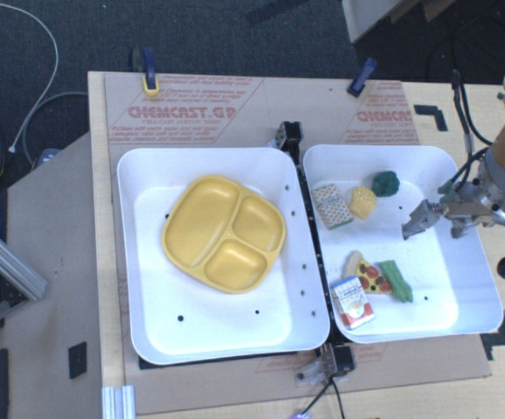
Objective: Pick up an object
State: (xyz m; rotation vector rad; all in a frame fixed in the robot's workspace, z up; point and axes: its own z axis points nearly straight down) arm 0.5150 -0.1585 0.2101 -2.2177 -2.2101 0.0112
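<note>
While the bench holds two white bins side by side, the left bin [139, 260] has just one thing in it: a yellow plate [224, 232] with three sections. The plate lies a bit above the middle, tilted, with lots of bare white floor below it and to its left.

The right bin [462, 308] holds six small things. Near its left wall, up high, lies one checked packet [331, 206], and touching it on the right is one yellow lump [363, 202]. Just past that, nearer the top edge, sits one dark green ball [385, 182]. Lower down, by the bottom left corner, lies one small carton [352, 302] with red on it. A toy pizza slice [368, 275] sits just above it, and one green stick [397, 280] lies against the slice on the right.

The gripper [420, 220] hangs over the right half of this bin, above a bare patch, apart from all the toys. I cannot tell how it is set. Nothing is in it. The floor under it and toward the right wall is open.
</note>
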